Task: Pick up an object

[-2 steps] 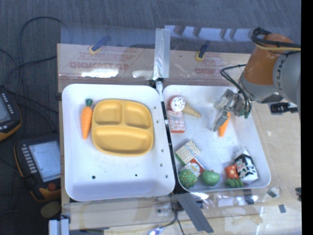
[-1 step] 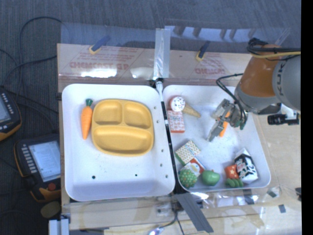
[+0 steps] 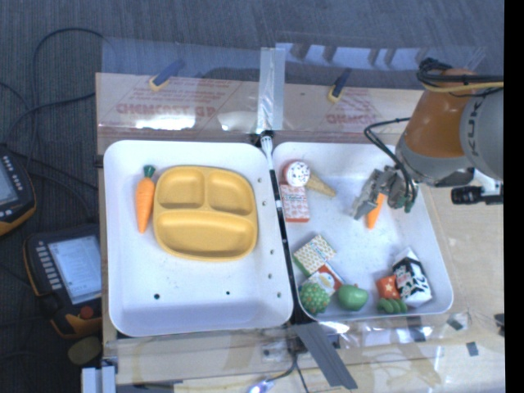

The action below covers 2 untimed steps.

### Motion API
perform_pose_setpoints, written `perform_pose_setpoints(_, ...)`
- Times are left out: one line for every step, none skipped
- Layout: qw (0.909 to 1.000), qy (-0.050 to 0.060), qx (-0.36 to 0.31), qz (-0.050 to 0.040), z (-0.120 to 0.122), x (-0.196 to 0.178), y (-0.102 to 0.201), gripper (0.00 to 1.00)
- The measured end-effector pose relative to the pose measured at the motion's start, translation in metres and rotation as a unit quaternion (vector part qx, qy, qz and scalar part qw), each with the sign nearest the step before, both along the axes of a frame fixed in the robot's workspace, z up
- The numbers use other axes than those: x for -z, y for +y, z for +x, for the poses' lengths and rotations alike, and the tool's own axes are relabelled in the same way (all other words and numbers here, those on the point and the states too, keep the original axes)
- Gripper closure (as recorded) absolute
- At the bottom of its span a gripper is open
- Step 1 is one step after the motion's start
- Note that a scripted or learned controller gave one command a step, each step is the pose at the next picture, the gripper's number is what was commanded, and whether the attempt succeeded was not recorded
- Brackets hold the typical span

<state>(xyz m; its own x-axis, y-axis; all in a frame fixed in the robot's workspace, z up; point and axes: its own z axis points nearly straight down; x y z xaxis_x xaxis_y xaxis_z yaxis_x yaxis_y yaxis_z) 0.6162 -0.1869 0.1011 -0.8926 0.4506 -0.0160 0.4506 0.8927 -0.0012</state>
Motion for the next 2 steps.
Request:
perform_pose_setpoints(0.9829, 0.005, 0.184, 0.0042, -0.045, -0.136, 0.029, 1.0)
perform_pose_setpoints(0.9481, 0.005, 0.318, 0.0051, -0.081, -0.158, 0.066, 1.0)
